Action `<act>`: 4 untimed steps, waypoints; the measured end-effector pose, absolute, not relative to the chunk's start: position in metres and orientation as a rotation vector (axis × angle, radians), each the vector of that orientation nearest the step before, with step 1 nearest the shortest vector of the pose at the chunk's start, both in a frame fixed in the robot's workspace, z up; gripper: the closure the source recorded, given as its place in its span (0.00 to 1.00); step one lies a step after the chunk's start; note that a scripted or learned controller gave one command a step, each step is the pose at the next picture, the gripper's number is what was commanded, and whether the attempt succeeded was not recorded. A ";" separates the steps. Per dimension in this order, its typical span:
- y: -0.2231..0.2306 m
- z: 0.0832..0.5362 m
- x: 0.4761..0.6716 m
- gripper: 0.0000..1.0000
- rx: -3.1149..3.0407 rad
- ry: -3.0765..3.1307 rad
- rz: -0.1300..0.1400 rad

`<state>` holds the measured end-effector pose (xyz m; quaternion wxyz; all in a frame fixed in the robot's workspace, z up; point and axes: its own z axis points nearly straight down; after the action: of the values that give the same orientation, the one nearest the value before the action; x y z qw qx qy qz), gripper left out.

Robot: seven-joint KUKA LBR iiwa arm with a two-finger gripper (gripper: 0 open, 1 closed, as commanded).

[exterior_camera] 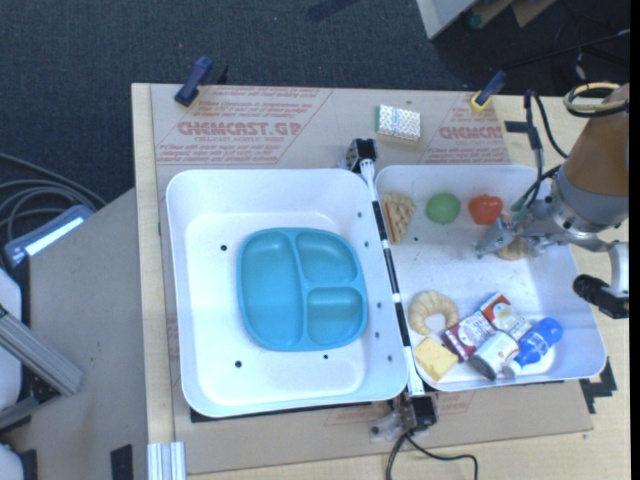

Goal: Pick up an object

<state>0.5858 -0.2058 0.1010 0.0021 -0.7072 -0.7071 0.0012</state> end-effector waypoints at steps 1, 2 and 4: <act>-0.187 0.088 0.664 0.00 -2.214 -2.219 0.007; -0.145 0.088 0.666 0.00 -2.219 -2.219 0.013; -0.114 0.098 0.664 1.00 -2.217 -2.213 0.025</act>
<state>0.6641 -0.1137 0.0981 0.0045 -0.7076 -0.7065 0.0081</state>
